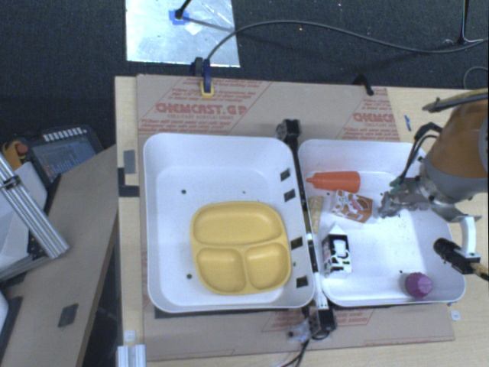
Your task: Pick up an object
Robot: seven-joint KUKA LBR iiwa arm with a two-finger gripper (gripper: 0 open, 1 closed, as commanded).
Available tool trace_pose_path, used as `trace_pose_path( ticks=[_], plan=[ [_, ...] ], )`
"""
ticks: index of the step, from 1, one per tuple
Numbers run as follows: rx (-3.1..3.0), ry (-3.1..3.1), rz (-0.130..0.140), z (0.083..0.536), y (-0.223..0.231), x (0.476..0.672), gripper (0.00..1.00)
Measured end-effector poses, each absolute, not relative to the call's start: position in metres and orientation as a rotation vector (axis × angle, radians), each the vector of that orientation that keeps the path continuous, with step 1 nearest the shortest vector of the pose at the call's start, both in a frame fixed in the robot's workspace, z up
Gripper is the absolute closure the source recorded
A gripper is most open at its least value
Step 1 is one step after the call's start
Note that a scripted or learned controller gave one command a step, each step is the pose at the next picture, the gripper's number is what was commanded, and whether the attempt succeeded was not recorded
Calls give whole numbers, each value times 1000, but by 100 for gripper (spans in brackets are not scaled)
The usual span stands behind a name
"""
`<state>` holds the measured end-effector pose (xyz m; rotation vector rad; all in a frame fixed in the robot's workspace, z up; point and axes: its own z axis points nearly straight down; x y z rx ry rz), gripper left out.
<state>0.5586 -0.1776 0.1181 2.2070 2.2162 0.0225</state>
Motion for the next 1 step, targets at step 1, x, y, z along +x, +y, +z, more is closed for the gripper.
trace_pose_path(
  ticks=[1],
  plan=[
    [2211,2220,6,181,-183,564,100]
  ],
)
